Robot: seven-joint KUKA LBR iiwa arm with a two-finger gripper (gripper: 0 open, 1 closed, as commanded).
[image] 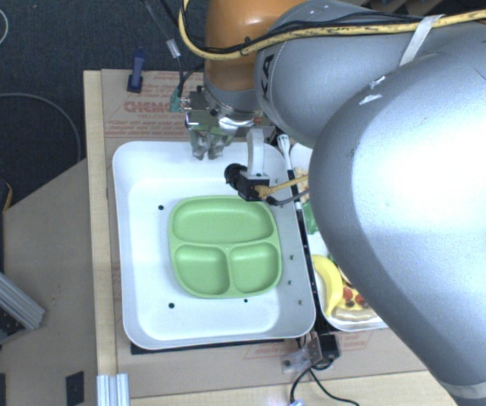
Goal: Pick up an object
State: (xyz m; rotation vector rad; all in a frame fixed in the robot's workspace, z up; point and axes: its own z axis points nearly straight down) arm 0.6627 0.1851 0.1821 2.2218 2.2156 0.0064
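Observation:
A light green divided plate (224, 246) with three compartments lies in the left white bin (141, 252). My gripper (208, 146) hangs at the bin's far edge, above and left of the plate, and nothing shows between its fingers. The grey arm with its orange band covers most of the right bin. A yellow banana-like object (331, 284) and a bit of a red and white item (355, 301) peek out from under the arm in the right bin.
A black cable fitting (241, 180) hangs off the arm just above the plate's far right corner. A blue clip (135, 71) lies on the cardboard behind the left bin. Cables trail at the bench's front edge (311, 358).

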